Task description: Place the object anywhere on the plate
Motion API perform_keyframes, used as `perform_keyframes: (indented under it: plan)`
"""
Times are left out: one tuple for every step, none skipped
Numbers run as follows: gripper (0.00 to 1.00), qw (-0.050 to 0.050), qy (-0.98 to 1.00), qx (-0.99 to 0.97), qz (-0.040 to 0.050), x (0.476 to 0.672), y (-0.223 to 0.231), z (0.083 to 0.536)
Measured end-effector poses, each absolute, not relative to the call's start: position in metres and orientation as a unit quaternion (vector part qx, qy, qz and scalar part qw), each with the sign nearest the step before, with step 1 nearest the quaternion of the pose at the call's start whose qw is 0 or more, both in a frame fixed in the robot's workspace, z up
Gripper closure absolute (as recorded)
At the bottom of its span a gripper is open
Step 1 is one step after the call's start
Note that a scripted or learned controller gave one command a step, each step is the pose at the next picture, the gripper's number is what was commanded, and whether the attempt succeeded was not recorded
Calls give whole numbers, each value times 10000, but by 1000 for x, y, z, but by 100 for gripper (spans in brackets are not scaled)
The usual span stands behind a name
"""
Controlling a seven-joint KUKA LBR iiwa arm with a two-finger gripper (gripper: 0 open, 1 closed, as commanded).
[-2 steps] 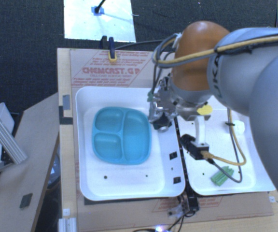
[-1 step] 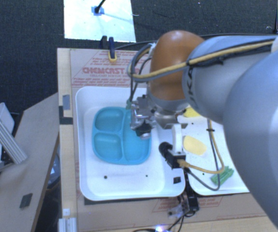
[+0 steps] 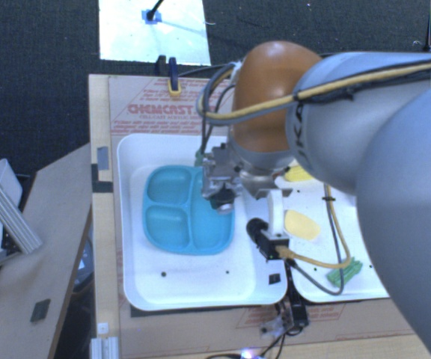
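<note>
A blue divided plate (image 3: pixel 179 220) lies in the left white bin (image 3: pixel 137 279). My gripper (image 3: pixel 219 193) hangs over the plate's right edge, near its upper right compartment, under the orange band of the wrist. The wrist body hides much of it, and I see no object on the plate's visible compartments. In the right bin (image 3: pixel 365 294) lie a pale yellow object (image 3: pixel 302 225), a second yellow object (image 3: pixel 298 175) partly hidden by the arm, and a green object (image 3: pixel 346 273).
The big grey arm covers most of the right bin and the upper right of the view. Yellow and black cables (image 3: pixel 314 262) hang from the wrist over the wall between the bins. A cardboard sheet (image 3: pixel 152 103) lies beyond the bins.
</note>
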State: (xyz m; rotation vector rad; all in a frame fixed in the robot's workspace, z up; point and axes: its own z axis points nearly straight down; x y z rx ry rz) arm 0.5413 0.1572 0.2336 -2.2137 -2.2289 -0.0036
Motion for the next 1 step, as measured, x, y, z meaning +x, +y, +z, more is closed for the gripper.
perform_keyframes:
  plan:
    - [0, 1, -7093, -7049, -6, 541, 157, 233]
